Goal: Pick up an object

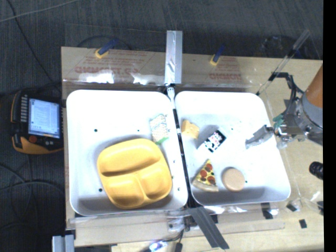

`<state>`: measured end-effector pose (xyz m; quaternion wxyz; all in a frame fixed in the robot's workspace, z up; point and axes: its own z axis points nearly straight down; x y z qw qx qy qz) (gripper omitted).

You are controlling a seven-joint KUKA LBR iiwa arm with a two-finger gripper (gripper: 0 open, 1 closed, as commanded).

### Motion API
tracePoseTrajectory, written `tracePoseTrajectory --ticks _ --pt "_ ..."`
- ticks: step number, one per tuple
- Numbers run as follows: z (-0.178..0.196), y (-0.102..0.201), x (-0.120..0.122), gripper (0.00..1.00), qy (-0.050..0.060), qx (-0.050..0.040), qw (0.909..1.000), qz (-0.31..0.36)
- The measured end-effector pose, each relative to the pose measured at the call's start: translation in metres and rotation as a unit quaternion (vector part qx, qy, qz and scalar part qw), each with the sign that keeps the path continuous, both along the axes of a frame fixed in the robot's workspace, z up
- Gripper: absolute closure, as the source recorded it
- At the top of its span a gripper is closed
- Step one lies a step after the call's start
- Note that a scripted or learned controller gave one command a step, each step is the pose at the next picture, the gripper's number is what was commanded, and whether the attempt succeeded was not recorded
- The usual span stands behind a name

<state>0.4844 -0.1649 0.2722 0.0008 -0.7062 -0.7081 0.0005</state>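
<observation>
Your candidates lie in the right bin: a tan round disc near the front, a pizza slice toy just left of it, a black-and-white patterned block toward the middle, and a yellow chunk by the divider. In the left bin you have a large yellow divided tray and a small pale packet at its far right corner. Your gripper hangs over the right side of the right bin, apart from every item; whether its fingers are spread or closed you cannot tell. A handheld screen unit sits left of the worktop.
</observation>
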Motion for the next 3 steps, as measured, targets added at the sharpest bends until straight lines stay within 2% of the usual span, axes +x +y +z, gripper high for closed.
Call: tracePoseTrajectory --ticks 1,2,3 --pt "-0.130 0.038 0.060 0.00 0.001 -0.0001 0.9971 -0.076" --pt "-0.182 0.066 0.093 0.00 -0.009 -0.0008 0.9976 -0.069" --pt "-0.089 0.078 0.076 0.00 0.000 -0.0005 0.9989 -0.047"
